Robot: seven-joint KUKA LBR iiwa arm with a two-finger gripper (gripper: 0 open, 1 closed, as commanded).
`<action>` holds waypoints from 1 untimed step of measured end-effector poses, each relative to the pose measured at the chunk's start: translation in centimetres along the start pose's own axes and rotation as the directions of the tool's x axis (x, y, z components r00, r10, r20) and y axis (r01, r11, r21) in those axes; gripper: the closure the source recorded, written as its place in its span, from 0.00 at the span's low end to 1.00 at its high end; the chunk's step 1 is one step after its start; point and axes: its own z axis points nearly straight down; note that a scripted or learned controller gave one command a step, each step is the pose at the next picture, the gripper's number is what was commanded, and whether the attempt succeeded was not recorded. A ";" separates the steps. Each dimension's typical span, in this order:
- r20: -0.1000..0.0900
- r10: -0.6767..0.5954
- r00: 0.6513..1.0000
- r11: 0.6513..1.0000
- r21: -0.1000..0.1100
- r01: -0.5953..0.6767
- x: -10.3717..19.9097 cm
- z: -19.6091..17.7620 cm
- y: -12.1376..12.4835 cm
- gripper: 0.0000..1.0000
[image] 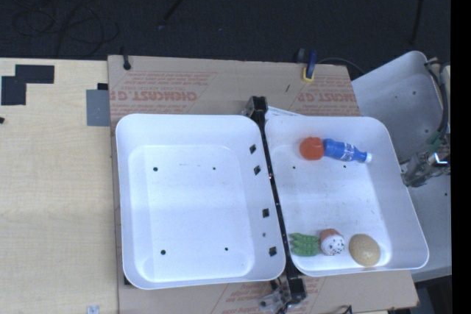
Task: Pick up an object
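The right bin holds several objects. An orange-red round piece lies at its far side, touching a blue bottle that lies flat with its white cap pointing right. Along the near wall sit a green leafy toy, a white ball with red spots and a tan egg-shaped object. My gripper is at the right edge of the view, outside the right bin's right wall, small and partly cut off. Nothing shows in its grasp.
The left bin stands beside the right one, with a black divider strip between them. Both rest on a cardboard sheet over a pale wooden bench. A grey panel rises at the back right.
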 end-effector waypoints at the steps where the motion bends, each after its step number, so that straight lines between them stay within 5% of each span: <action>1: -0.001 -0.003 1.000 1.000 -0.003 0.003 0.2 -0.2 0.1 1.00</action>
